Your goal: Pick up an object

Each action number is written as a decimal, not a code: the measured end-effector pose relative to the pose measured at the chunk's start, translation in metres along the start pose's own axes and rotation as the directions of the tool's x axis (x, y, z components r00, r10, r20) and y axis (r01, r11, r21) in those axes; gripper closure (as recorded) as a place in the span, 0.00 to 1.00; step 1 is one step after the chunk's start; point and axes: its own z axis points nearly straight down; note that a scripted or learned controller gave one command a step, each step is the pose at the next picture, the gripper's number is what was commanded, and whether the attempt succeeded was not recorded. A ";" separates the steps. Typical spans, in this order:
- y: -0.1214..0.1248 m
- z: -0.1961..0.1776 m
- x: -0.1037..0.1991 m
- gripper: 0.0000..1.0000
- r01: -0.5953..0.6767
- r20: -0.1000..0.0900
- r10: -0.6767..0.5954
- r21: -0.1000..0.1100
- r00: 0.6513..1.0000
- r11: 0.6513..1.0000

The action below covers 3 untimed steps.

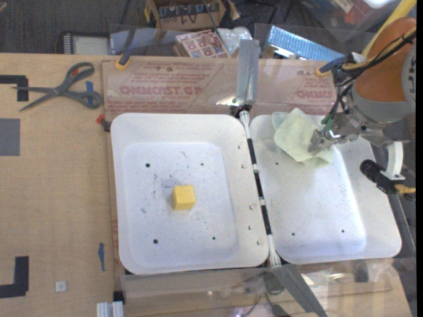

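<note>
You see the end effector (pixel 323 139) low in the right bin (pixel 330 210), pressed into the pale green cloth (pixel 293 134) at its far corner; grip state indeterminate, cloth not lifted, pick unconfirmed; yellow block (pixel 184 197) untouched in left bin (pixel 132 177).

The only readable lettering is faint red print, seemingly "CHOMCAST" followed by unclear letters, on the clear plastic sheet over brown cardboard (pixel 173 90) behind the left white bin, with similar illegible red print at its right end.
</note>
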 end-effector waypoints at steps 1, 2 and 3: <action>0.066 0.008 0.027 1.00 -0.074 0.001 0.074 -0.001 0.997 0.997; 0.066 0.008 0.028 0.00 -0.074 0.000 0.074 0.000 0.997 0.997; 0.027 0.050 0.007 0.00 0.249 -0.001 -0.249 0.001 0.969 0.969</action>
